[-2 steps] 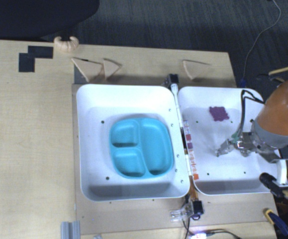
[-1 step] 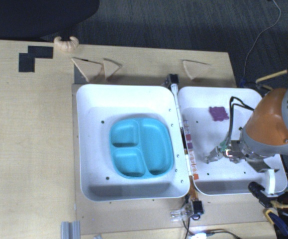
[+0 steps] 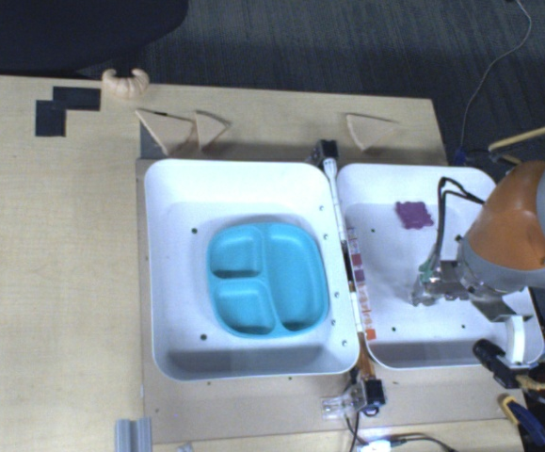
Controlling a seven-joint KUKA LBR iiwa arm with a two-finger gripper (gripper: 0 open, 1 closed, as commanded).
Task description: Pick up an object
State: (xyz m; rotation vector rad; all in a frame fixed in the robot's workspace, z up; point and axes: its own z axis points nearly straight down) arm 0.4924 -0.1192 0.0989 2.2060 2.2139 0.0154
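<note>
On the table, the left bin (image 3: pixel 159 252) holds a blue tray (image 3: pixel 267 278). A purple object (image 3: pixel 413 214) lies near the right bin's (image 3: pixel 385 347) far edge. The pincer (image 3: pixel 429 290) hangs low mid-bin, apart from it; whether spread, I cannot tell. Approach step: the next move calls for shifting toward the far edge.

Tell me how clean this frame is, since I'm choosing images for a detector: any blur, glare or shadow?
Camera view: lighting is even and soft; the white bins look bright but keep their edges; the blue divided tray and the purple object are fairly crisp; the gripper is soft and small, its detail hard to read; faint shadows sit under the bin walls.
</note>
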